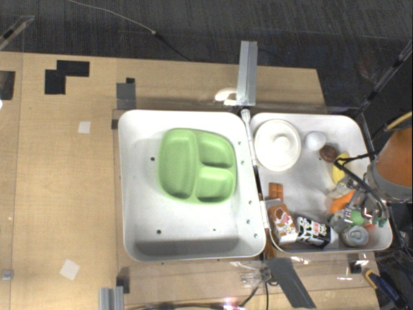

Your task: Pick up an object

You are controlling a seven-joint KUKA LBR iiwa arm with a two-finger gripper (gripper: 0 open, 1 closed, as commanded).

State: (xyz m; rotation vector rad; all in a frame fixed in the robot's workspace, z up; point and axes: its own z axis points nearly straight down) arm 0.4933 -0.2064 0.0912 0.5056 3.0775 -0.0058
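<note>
The right bin (pixel 303 179) holds a white bowl (pixel 277 143), a small white ball (pixel 315 139), a brown lump (pixel 328 152) and a yellow item (pixel 340 166). Along its front lie a small orange-brown block (pixel 276 190), a red-and-white packet (pixel 282 223) and a black-and-white box (pixel 313 231). An orange piece (pixel 341 202), a green piece (pixel 340 223) and a grey round item (pixel 355 236) crowd the front right corner. My gripper (pixel 359 213) hangs low over that corner cluster, its tip lost among the objects and cables. The orange band (pixel 395 163) sits above it at the right edge.
The left bin (pixel 139 192) holds a green divided tray (pixel 195 165). A metal post (pixel 248 73) stands behind the wall between the bins. Black cables (pixel 352 173) cross the right bin near the arm. Bare wooden bench (pixel 58 186) lies to the left.
</note>
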